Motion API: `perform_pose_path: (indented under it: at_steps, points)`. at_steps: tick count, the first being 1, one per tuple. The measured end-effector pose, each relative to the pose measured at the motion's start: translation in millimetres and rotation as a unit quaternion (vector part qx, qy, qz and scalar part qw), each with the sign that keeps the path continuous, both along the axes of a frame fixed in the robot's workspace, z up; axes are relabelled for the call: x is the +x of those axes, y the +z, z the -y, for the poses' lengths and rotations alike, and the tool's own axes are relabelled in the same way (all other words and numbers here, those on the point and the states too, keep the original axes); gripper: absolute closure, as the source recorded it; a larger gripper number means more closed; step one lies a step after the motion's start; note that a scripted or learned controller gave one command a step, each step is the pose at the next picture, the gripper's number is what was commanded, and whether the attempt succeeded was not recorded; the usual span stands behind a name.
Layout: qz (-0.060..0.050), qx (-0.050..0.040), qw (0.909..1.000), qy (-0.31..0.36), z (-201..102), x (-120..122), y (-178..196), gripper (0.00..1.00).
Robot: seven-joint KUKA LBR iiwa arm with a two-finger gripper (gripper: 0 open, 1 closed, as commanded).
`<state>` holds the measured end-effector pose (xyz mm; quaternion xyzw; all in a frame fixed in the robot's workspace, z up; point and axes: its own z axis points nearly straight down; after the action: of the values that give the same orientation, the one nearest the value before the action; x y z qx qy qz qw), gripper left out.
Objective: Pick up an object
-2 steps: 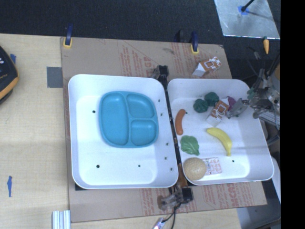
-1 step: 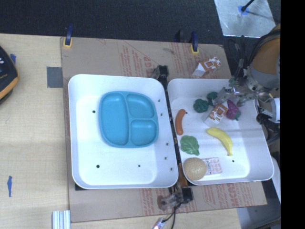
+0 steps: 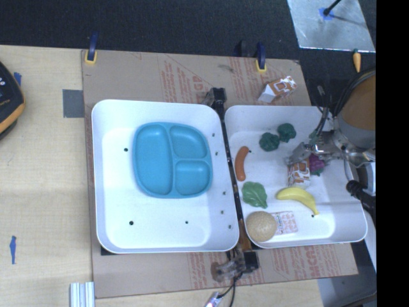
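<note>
My gripper (image 3: 304, 155) hangs low over the right side of the right bin (image 3: 345, 232), reaching in from the grey arm (image 3: 358, 117) at the right edge. Directly below it lies a small printed packet (image 3: 298, 173), and a purple item (image 3: 317, 165) sits against its right side. Whether either one is held is unclear. Other objects in this bin are two dark green broccoli pieces (image 3: 277, 137), an orange-red sausage (image 3: 241, 163), a green leafy piece (image 3: 255, 194), a yellow banana (image 3: 299, 197), a tan bread roll (image 3: 261, 226) and a flat label card (image 3: 287, 222).
The left bin (image 3: 115, 235) holds a blue divided plate (image 3: 172, 159). A small carton (image 3: 277, 89) lies on the cardboard behind the right bin. Clamps sit between the bins at the back (image 3: 216, 97) and front (image 3: 234, 265). A dark device (image 3: 7, 101) rests at the far left.
</note>
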<state>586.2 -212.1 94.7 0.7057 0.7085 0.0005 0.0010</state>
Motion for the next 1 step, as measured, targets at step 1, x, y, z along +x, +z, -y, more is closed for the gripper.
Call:
perform_pose_path:
  at_steps: [1]
  points:
    - [-0.001,-0.0002,1.0,0.001,0.9,0.1,10.2,1.0]
